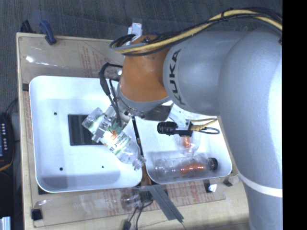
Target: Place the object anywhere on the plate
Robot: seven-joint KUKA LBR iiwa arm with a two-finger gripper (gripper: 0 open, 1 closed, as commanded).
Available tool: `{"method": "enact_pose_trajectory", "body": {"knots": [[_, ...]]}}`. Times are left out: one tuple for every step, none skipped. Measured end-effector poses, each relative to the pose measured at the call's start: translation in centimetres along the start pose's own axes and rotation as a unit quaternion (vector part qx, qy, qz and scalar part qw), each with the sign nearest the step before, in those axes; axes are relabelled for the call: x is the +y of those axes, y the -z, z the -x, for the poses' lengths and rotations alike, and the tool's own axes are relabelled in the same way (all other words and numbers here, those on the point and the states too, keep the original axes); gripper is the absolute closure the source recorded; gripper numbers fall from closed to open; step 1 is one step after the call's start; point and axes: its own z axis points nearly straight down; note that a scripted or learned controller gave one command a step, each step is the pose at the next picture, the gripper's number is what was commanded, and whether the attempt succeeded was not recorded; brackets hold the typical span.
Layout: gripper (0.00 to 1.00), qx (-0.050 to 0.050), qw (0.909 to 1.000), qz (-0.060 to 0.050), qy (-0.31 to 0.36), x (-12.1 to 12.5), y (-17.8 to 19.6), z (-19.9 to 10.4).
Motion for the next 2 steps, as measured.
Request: {"method": "enact_pose_trajectory", "body": {"knots": [[1.0,-0.001,0.9997,0.0,-0.024,-0.14,0.01,6.74],[0.0,-0.001,0.9997,0.0,-0.024,-0.13,0.03,6.75]]}}
